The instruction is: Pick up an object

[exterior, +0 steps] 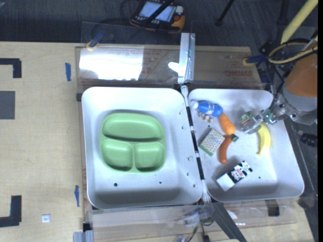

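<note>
In the right bin (282, 185) lie a blue toy (208, 108), two orange carrot-like pieces (227, 124) (224, 150), a small patterned card (211, 141), a yellow banana (263, 138) and a black-and-white block (235, 175). My gripper (254, 120) hangs low over the upper right part of this bin. It is just above the banana's top end and to the right of the upper carrot piece. I see nothing clearly held in it.
The left bin (91, 135) holds a green divided plate (133, 141). A metal divider (186, 59) and a clear panel (116, 64) stand behind the bins. The arm's orange band (304, 79) and cables (282, 54) hang over the right bin's far right corner.
</note>
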